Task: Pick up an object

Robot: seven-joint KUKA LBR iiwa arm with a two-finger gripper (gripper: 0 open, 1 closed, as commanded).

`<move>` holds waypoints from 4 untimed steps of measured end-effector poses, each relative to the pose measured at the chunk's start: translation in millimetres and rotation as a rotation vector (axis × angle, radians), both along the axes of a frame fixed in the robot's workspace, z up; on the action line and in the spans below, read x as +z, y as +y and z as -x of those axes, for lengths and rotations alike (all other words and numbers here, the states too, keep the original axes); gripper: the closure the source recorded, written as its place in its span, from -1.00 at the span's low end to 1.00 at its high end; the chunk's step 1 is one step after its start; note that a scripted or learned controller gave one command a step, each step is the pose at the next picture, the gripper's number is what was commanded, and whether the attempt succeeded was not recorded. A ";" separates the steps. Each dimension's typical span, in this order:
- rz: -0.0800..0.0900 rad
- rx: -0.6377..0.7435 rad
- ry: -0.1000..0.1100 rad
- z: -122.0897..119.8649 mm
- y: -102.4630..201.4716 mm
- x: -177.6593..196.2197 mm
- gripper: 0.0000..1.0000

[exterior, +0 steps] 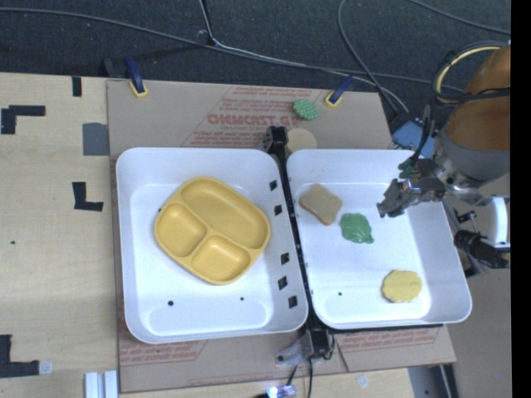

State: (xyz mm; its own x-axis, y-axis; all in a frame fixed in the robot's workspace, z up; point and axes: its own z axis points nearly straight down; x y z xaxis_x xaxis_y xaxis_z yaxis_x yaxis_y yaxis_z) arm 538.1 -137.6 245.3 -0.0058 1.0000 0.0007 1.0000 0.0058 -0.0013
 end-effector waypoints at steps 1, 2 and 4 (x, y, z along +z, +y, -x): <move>0.000 0.000 0.000 -5.7 46.6 -11.9 1.00; 0.000 0.001 0.002 -17.7 105.8 -23.4 1.00; 0.001 0.000 0.001 -49.0 216.6 -32.9 1.00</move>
